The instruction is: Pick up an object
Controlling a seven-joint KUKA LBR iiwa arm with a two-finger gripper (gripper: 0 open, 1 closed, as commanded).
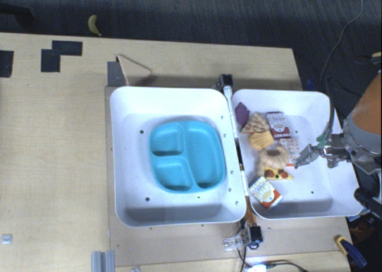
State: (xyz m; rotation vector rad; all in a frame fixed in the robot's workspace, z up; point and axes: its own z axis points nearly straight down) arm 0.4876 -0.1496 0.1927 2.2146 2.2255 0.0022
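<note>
Grey metal pincer [307, 156] hangs low inside the right bin [316, 202], tips toward the pile of small food items [271, 145] just to its left; whether the fingers are spread or closed cannot be told, and nothing is seen between them. Recommended: settle on one piece at the pile's near edge, such as the pizza-slice toy [279, 174], and descend squarely over it. Left bin [128, 163] carries a blue divided tray [186, 154], well apart.
</note>
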